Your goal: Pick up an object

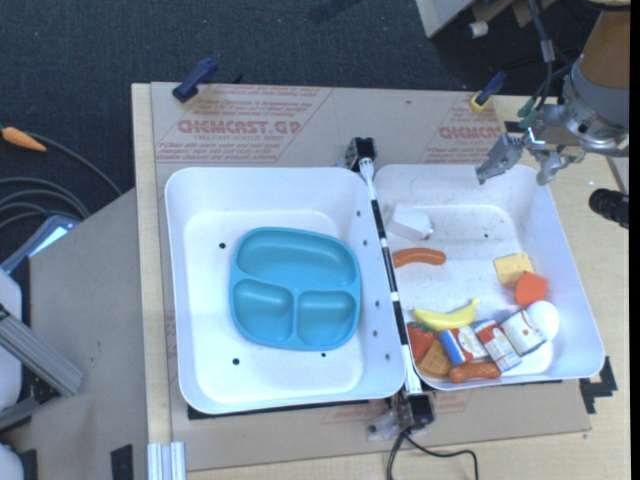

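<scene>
My gripper [520, 164] hangs over the far right corner of the right bin [565, 268], open, with nothing between its fingers [492, 165]. Below it in that bin lie a white block [411, 223], an orange sausage [418, 258], a yellow cheese wedge [513, 267], an orange piece [531, 288], a banana [447, 317], a white egg [543, 317] and small cartons [490, 342] at the near edge. The left bin [195, 268] holds a blue divided plate [296, 288].
Both bins rest on a cardboard sheet [240, 118] held by a blue clamp [194, 79] at the far left and another [488, 91] at the far right. Cables lie on the dark floor at the left.
</scene>
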`<state>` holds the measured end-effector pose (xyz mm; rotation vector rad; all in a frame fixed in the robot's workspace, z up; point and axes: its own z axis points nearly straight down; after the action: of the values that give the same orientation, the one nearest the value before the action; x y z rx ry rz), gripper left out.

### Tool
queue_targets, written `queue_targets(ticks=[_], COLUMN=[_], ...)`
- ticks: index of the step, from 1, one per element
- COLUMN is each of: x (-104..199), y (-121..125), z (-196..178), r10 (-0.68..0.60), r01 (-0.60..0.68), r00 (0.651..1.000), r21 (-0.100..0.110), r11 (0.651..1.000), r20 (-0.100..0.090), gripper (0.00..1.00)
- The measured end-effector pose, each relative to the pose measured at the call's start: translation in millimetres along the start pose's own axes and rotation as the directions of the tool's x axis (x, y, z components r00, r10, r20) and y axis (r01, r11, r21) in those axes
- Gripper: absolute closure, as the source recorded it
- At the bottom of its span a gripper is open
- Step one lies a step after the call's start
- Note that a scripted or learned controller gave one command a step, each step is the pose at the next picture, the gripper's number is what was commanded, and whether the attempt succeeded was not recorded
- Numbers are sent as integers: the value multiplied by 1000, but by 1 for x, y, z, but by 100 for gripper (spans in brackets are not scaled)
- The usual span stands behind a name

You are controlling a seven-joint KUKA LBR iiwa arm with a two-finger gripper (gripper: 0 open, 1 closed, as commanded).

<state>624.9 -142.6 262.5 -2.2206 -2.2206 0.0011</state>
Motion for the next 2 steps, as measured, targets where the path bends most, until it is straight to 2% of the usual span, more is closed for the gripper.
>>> queue_targets(ticks=[1, 2], x=[23, 25], y=[25, -33], z=[120, 178], r10=[-1, 1], r01=[1, -1], r00=[1000, 1000], r21=[1, 1], r11=[1000, 1000], r20=[-1, 0], gripper=[0, 0])
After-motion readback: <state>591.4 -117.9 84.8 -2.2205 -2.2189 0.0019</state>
